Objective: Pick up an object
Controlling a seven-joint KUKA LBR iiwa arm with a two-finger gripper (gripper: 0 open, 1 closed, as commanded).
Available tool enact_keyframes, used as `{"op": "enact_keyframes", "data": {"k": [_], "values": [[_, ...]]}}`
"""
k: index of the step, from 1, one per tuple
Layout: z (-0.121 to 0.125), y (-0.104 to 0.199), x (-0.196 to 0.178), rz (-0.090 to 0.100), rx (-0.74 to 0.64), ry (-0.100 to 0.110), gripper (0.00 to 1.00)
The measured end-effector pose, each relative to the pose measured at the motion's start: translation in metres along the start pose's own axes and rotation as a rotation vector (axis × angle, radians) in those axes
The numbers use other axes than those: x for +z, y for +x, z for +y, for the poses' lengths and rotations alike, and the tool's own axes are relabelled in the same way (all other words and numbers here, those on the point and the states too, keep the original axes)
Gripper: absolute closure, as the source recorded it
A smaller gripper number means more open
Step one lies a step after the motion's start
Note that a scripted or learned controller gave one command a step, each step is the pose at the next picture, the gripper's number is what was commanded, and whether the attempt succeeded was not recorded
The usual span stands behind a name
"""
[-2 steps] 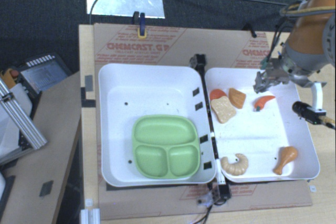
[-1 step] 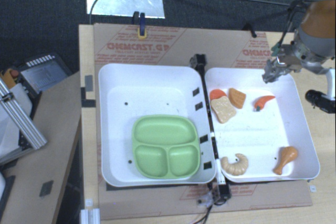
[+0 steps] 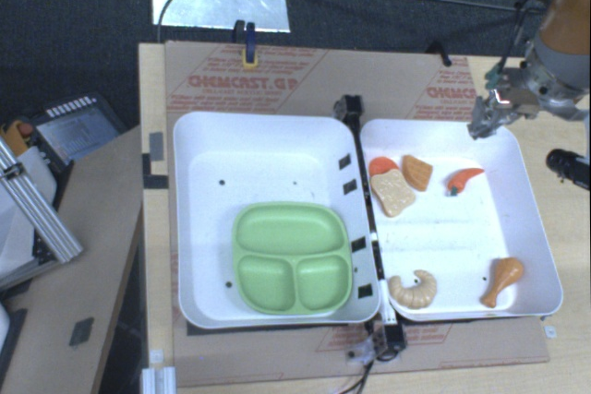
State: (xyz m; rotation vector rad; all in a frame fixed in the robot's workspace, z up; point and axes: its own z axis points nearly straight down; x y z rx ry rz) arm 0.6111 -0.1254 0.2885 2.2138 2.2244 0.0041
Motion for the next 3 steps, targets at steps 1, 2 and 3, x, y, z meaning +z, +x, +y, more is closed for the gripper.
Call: {"op": "enact_keyframes", "data": {"k": [1,2,3], "values": [[-0.011,0.048,-0.002,0.001,-0.003,0.003,1.0],[-0.028,0.101,-0.001,0.001,-0.002,0.004,1.0],[-0.048,0.155,0.018,0.002,-0.003,0.005,1.0]]}}
